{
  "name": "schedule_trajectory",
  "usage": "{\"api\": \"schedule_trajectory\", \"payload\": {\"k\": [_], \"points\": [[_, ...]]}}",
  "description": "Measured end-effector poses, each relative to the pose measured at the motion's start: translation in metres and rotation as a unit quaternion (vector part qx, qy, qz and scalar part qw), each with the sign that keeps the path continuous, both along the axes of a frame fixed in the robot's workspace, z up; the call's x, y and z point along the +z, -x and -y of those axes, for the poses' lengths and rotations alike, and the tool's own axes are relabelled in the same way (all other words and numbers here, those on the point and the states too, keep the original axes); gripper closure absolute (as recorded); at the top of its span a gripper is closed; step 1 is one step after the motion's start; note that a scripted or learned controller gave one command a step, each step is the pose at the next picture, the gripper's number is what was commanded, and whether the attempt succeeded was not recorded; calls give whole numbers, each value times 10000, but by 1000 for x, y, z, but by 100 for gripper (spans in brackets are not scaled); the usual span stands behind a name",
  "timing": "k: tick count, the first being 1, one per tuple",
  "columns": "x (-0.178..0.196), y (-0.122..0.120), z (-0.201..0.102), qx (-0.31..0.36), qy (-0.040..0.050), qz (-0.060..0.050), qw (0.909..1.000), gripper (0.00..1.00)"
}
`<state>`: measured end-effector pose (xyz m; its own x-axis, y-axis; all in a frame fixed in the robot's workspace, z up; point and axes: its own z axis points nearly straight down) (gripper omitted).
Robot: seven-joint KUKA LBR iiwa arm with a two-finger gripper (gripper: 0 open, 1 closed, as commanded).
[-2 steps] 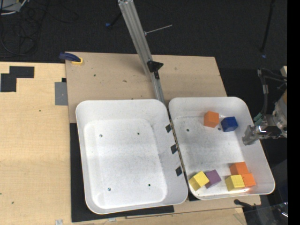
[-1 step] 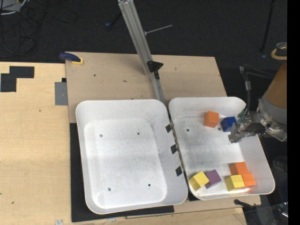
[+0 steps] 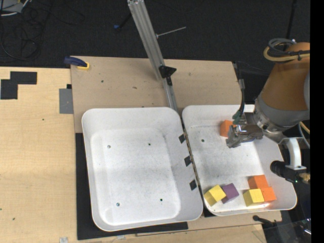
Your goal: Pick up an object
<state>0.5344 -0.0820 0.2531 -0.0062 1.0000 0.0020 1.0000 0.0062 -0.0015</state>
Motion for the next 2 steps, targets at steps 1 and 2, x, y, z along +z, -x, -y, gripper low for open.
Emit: {"api": "schedule_trajectory", "payload": {"k": [1, 2], "points": [[-3, -21, -39, -16, 3, -3, 10000, 100], [-5, -38, -78, -18, 4, -4, 10000, 100]]}}
